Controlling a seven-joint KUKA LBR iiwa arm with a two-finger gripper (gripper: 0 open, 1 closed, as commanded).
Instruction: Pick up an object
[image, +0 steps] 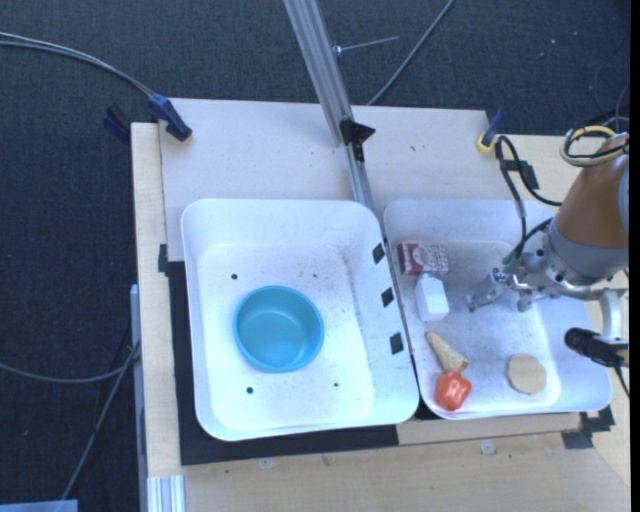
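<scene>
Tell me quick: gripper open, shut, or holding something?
Gripper: cannot be told from this view; it sits low in the right bin, with nothing visibly between it and the nearby small white block.

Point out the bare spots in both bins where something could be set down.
Left bin: bare floor all around the blue bowl, widest to its right. Right bin: bare between the cone and the cookie. Crowded along its left wall: carton, white block, cone, red pepper. The gripper hangs over its middle.
</scene>
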